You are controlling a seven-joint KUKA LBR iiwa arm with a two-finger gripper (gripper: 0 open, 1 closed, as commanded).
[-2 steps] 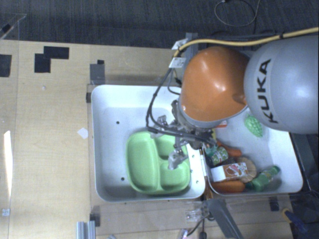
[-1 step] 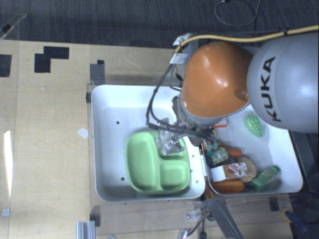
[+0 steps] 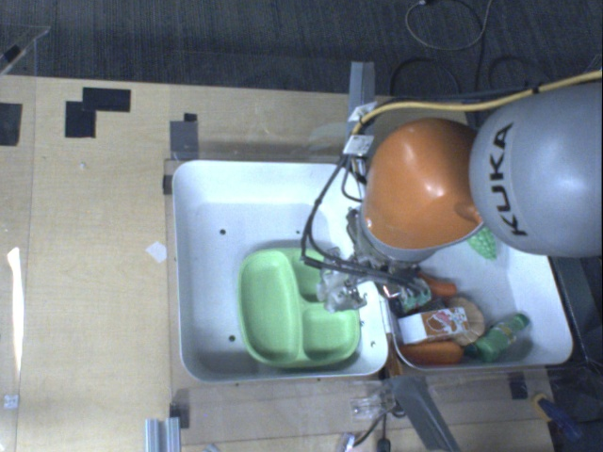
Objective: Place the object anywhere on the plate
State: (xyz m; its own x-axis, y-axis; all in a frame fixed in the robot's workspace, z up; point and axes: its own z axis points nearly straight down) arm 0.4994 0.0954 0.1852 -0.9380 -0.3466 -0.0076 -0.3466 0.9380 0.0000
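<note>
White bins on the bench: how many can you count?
2. The left bin holds the green plate; the right bin lies partly under the arm, so part of it is hidden.

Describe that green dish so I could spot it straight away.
Start at the left white bin, the one of the pair farther from the grey and orange arm. Near its front right corner lies a light green plate with divided compartments. It is the large green thing in that bin, just below the gripper.
</note>
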